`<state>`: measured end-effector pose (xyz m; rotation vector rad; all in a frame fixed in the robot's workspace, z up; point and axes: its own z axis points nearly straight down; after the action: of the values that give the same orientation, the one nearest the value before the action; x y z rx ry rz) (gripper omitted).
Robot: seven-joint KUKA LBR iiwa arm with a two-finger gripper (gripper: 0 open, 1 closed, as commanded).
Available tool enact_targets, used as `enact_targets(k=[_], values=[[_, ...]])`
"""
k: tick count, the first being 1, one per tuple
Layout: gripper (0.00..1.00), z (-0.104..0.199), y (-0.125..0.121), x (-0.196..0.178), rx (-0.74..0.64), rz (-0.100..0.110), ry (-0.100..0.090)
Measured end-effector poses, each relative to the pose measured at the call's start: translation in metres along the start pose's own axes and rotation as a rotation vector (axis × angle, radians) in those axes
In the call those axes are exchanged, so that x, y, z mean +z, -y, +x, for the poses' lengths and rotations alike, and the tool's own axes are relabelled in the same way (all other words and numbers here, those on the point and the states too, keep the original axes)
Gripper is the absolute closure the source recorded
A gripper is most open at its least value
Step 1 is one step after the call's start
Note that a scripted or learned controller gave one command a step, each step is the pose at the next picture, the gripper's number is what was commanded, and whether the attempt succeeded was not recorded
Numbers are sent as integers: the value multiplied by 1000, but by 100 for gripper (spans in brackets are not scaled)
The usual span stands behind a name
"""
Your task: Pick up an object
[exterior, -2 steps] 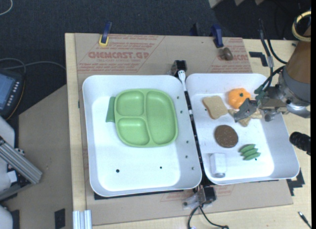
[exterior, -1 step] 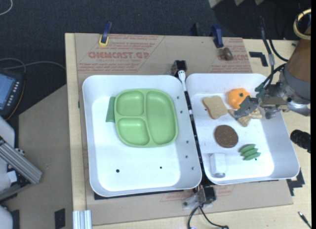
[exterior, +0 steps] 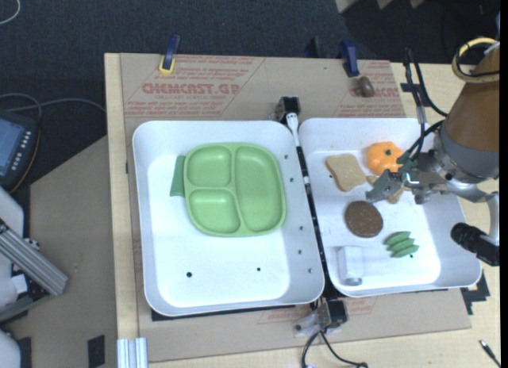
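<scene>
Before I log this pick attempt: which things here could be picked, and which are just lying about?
Pick candidates, right bin:
bread slice
orange toy
brown disc
green pod
clear cup
gripper above them

Just there:
green divided plate, left bin
clamps

In the right bin (exterior: 317, 200) lie a tan bread slice (exterior: 346, 171) and an orange pepper (exterior: 382, 157) at the far end, a brown patty (exterior: 363, 219) mid-bin, green pods (exterior: 401, 243) beside it, and a clear cup (exterior: 350, 264) on its side nearest.

arm (exterior: 476, 124) runs off the right edge so most of it is cut off, and the gripper (exterior: 394, 186) fingers are too small and blurry to read. it also covers part of the orange thing (exterior: 381, 155)
</scene>
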<state>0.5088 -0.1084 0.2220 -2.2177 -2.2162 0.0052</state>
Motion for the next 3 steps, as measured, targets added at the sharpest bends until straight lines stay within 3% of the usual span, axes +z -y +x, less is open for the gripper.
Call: enact_targets(k=[1, 3], values=[[0, 4, -1, 64, 0, 2, -1], [0, 3, -2, 139, 0, -2, 0]])
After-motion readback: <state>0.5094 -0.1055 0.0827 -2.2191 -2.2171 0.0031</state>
